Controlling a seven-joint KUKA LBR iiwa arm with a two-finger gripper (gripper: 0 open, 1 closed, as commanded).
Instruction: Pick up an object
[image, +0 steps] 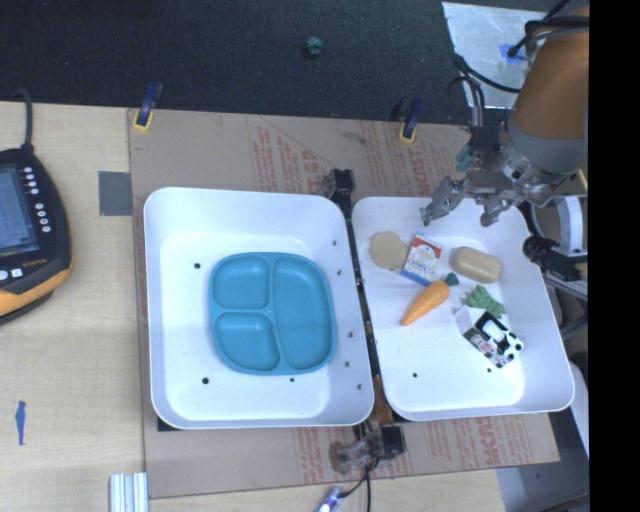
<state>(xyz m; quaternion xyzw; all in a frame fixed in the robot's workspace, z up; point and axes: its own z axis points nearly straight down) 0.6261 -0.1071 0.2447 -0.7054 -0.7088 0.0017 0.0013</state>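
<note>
A grey KUKA arm with an orange band is hanging its two-finger gripper (468, 207) over the far edge of the right-hand shallow white bin (440, 385), its dark fingers spread wide apart and nothing between them. Below and just toward the camera, the candidates are lying in a loose cluster: a pale beige rounded lump (386, 249) touching a small white carton with red and blue print (422, 260), a tan oblong piece shaped like a bread roll (475, 264), an orange toy carrot with a green tip (427, 301), a small green leafy piece (487, 298) and a black-and-white toy figure (493, 338). The left bin (180, 390) is holding a blue plastic divided plate (271, 312). All the small items are looking like light play-food, probably hard, smooth plastic that could slip from a loose pinch. The tan roll is lying nearest the fingers and apart from its neighbours, so closing across its short width seems the safest hold; the carrot, tapering, would want gripping at its thick middle, while the carton is crowded by the lump beside it.
</note>
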